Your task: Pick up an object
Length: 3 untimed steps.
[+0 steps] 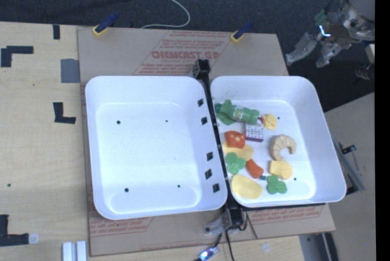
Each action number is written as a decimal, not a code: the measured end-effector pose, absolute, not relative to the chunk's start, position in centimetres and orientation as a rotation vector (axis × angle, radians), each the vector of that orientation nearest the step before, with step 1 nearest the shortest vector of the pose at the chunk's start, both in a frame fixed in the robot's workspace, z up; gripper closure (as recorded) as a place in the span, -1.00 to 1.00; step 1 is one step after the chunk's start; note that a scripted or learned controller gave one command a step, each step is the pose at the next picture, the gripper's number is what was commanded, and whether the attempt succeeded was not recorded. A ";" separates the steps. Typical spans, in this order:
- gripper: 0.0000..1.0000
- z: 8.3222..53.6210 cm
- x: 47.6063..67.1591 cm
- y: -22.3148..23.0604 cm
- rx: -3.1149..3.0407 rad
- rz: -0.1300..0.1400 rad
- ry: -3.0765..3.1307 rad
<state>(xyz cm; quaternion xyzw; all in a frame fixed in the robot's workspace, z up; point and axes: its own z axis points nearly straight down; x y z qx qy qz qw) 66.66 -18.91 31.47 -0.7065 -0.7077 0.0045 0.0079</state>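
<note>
Where the right bin [304,95] comes nearest the camera, a soft yellow lump [246,186] lies by its front edge, close to the divide between the two bins. Just beside it, toward the right wall, sits a small dark green cluster [276,185], and behind that a pale yellow ridged piece [281,169]. An orange wedge [254,168] lies between the lump and the ridged piece, touching a leafy green piece [234,162] on the divider side. Further back, a red and yellow toy [234,141] rests against the middle of the pile, with a small white and maroon box [254,133] just beside it. A tan croissant-shaped toy [283,145] curls nearer the right wall. Toward the far edge, a green bottle-like toy [235,112] lies on its side, and a small yellow piece [269,122] sits just right of it. All of these things are small plastic play food, crowded into the left and middle part of the bin floor.

The left bin [146,144] sits alongside, touching the right one along a seam with black clips.

Beyond the right bin's far right corner, well apart from the toys, the gripper [320,46] hangs over the dark floor; whether its fingers are spread or closed cannot be told, and nothing is seen in them.
</note>
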 end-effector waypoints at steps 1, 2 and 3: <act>1.00 52.4 66.5 -22.3 -2.235 -0.011 -2.235; 1.00 53.6 66.9 -22.3 -2.222 0.000 -2.226; 1.00 53.5 66.9 -22.2 -2.220 0.001 -2.225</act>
